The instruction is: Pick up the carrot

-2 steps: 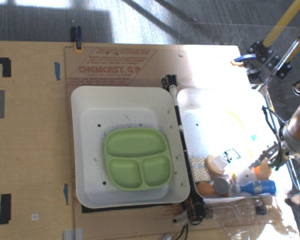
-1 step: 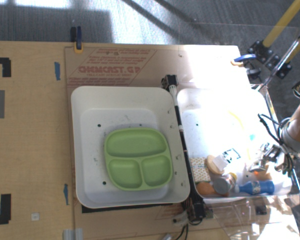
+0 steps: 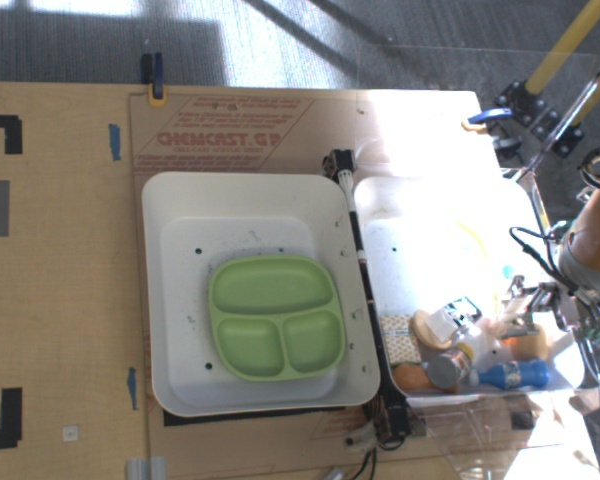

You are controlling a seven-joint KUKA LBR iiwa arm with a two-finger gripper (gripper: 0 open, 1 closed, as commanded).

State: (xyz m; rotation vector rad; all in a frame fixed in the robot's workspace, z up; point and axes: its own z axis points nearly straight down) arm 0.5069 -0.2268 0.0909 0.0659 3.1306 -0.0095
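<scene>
Two white bins sit side by side on the table (image 3: pixel 60 268). The left bin (image 3: pixel 170 368) holds a green divided plate (image 3: pixel 276 316) lying flat near its middle. The right bin (image 3: pixel 420 218) is washed out by strong light over most of its floor, and its things are heaped at the 6 o'clock end. In that heap, an orange piece that looks like the carrot (image 3: pixel 410 376) lies at the 7 o'clock corner, against the bin's near wall and just beside a grey can end (image 3: pixel 443 370). A blue bottle (image 3: pixel 513 375) lies on its side at 3 o'clock from the can. A tan round thing (image 3: pixel 427 330) sits at 12 o'clock from the carrot.

The tool (image 3: pixel 540 303) is at the bin's 4 o'clock edge, above the heap and well apart from the carrot. Glare and clutter hide how far open it is; I cannot tell whether it has hold of anything.
</scene>
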